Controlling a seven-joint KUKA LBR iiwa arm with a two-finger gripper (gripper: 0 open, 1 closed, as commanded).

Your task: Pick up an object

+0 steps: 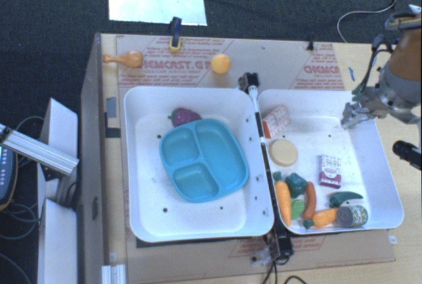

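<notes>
Pincer (350, 116), fingers' spread unclear, hovers over right white bin (381, 151); better to descend squarely onto the red-and-white carton (330, 170).

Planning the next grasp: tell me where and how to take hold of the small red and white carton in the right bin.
The red and white carton lies flat near the middle of the right bin, apart from the pale round disc and the toy vegetables below it. Probably best to come straight down from above and pinch across its two long sides, the narrower span. The gripper hangs above the bin's far right part.
</notes>
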